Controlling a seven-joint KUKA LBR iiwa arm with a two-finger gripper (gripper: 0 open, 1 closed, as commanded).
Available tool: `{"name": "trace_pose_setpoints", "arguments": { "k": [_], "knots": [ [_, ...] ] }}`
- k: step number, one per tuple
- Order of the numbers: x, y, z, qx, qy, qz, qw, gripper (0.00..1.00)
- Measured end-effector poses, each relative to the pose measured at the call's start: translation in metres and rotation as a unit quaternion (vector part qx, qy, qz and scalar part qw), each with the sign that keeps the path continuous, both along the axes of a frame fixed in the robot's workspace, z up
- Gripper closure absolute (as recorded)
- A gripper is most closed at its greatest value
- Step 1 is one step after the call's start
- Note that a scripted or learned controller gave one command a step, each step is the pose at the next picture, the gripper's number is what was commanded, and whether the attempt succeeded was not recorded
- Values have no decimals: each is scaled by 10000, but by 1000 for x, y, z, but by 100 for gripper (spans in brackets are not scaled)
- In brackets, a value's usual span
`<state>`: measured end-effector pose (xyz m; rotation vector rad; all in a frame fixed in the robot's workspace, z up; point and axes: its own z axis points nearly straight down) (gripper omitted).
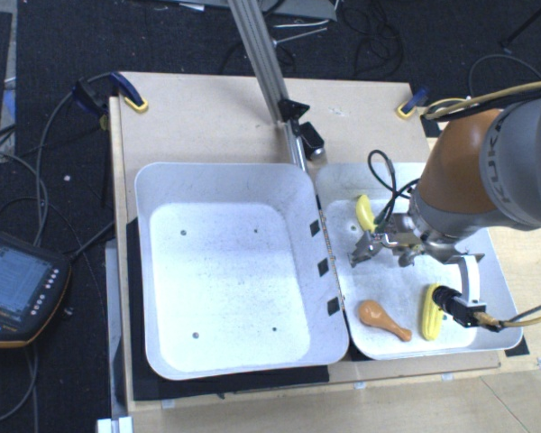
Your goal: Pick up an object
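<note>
**Three small things within reach, none picked up yet**

Three objects lie in the right bin (500, 282), all close around the gripper (379, 246): a yellow piece (365, 212) just above it and seemingly touching or nearly so, an orange drumstick-shaped toy (384, 320) below it, and a yellow corn cob (430, 312) below and toward the arm's side. The arm (487, 174) hangs low over the bin, its dark fingers pointing toward the divide between the two bins.

I judge this the approach step: the gripper sits among the objects but nothing shows between its fingers. Whether they stand wide or narrow I cannot tell (they are small and dark against cables).

The next move probably calls for centring over one target, most likely the yellow piece, then descending and closing.

Room is tight. The right bin's inner wall lies just beyond the fingertips, and a cable (383, 174) loops beside the yellow piece, so a sideways slide risks a snag. The left bin (153, 188) offers broad open floor past that wall.
</note>
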<state>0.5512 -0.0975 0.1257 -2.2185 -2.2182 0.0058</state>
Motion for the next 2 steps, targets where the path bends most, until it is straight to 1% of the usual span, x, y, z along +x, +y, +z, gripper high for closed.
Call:
{"name": "trace_pose_setpoints", "arguments": {
  "k": [1,2],
  "knots": [
    [-1,0,-32,-1,-15,1,10000,0],
    [0,0,-20,-2,-27,-1,10000,100]
  ]
}}
